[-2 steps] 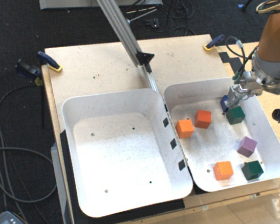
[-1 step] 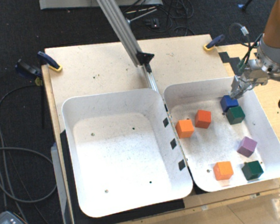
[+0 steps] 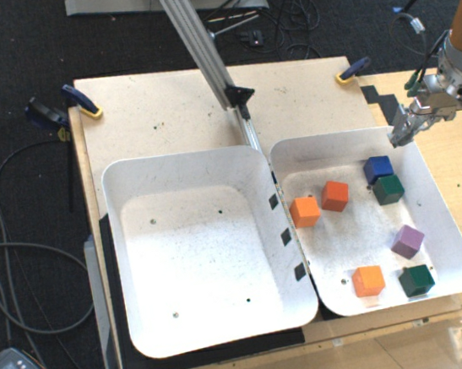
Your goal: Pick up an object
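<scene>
The right bin point(image 3: 440, 218) holds several small cubes. A blue cube point(image 3: 377, 168) and a dark green cube point(image 3: 388, 189) touch at the back right. An orange cube point(image 3: 304, 210) and a red-orange cube point(image 3: 335, 195) sit side by side near the bin's left wall. Toward the front lie a purple cube point(image 3: 408, 241), another orange cube point(image 3: 368, 280) and a second dark green cube point(image 3: 417, 279). My gripper point(image 3: 401, 130) hangs above the bin's back right corner, up and to the right of the blue cube, and holds nothing that I can see.
The left bin point(image 3: 130, 193) stands beside the right one with a shared middle wall. A slanted metal pole point(image 3: 198, 39) crosses above the back of the bench. Yellow-and-blue clamps point(image 3: 83, 102) point(image 3: 351, 70) grip the board's back corners.
</scene>
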Motion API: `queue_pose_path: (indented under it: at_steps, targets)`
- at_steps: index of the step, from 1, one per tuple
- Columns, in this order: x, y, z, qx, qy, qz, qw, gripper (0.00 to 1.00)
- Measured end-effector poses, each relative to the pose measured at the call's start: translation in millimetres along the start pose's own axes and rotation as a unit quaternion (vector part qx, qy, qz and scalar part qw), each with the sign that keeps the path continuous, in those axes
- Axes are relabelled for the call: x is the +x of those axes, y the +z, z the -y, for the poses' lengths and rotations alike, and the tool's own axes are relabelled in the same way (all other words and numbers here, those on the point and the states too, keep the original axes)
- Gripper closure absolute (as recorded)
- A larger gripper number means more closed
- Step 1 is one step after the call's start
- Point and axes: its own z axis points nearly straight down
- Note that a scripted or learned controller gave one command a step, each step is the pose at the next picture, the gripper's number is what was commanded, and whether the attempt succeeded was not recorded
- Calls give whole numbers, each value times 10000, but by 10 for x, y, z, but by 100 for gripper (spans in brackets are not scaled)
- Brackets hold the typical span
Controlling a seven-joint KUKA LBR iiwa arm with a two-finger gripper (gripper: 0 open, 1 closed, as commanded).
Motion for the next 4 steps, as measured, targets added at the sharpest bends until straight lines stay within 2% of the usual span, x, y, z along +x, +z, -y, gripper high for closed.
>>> queue_pose_path:
  at_steps: [2,4]
  targets:
    - [1045,-24,105,32,-19,-21,10000,100]
    - [2016,301,314,52,-21,-21,10000,100]
